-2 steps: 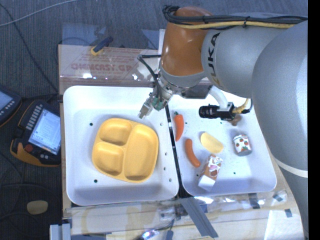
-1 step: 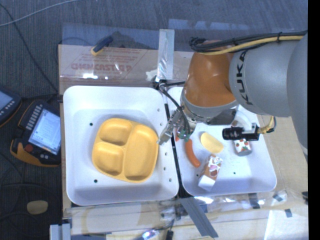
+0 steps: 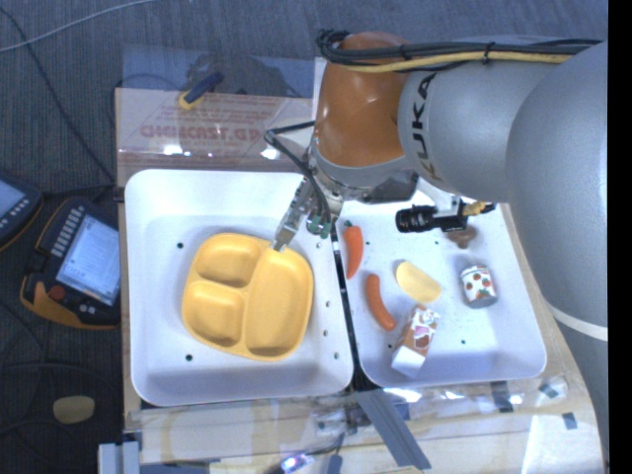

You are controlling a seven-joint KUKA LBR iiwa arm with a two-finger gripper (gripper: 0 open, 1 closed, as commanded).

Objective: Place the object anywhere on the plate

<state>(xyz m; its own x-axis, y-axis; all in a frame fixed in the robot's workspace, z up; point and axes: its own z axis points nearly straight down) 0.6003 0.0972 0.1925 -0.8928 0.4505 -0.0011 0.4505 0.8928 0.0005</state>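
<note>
The yellow plate sits in the left bin. The end effector hovers at the plate's upper rim; whether it grips anything cannot be told. In the right bin lie a carrot, sausage, yellow wedge, carton and small can.

Arm hides the right bin's far rim.

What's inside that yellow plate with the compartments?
The yellow divided plate shows bare compartments with no food inside. The gripper overhangs its upper rim, covering a small part there.
</note>
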